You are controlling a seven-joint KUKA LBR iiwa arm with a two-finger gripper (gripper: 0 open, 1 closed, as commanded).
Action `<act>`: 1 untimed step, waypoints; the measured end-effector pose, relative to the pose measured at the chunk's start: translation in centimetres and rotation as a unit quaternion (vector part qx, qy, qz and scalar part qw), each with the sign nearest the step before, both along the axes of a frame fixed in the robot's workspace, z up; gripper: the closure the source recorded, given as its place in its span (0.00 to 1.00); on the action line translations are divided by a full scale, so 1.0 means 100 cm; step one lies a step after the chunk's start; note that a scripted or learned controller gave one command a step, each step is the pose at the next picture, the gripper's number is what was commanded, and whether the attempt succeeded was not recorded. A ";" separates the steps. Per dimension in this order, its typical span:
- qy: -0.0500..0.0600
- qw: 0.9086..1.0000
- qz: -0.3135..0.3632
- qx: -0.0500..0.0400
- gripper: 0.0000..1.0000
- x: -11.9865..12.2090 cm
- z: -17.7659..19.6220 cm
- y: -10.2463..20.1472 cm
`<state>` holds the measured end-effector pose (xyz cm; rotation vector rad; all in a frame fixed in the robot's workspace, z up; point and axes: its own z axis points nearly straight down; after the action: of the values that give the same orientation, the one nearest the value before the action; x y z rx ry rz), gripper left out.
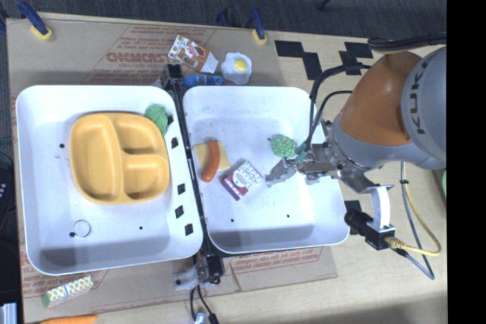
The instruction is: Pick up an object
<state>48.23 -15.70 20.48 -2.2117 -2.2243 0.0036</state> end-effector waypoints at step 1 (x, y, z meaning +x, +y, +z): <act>-0.006 1.000 -0.024 -0.002 0.00 0.059 -0.109 0.048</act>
<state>54.15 -10.86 9.60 -2.2730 -2.1768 -0.0061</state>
